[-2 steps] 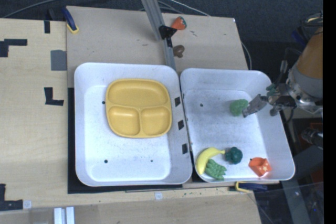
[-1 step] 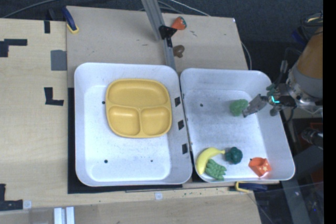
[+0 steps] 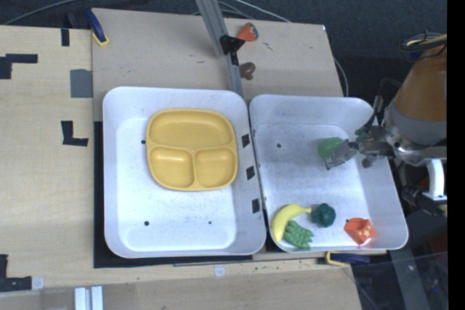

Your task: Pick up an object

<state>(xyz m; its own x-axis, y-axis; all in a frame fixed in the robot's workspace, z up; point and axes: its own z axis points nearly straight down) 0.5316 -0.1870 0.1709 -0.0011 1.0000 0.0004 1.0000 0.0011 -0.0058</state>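
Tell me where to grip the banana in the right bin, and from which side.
Grip the banana across its curved middle, coming straight down. It lies flat near the right bin's front wall, with the green toy tight under its lower end; the upper middle looks freest.

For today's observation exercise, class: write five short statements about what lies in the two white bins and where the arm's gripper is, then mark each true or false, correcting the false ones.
1. The yellow divided plate lies in the left bin. True.
2. The banana lies in the left bin. False: it lies in the right bin, near its front edge.
3. The gripper is over the right bin, beside a light green object. True.
4. The orange-red object sits on the plate. False: it sits in the right bin's front right corner.
5. A dark green object lies just right of the banana. True.
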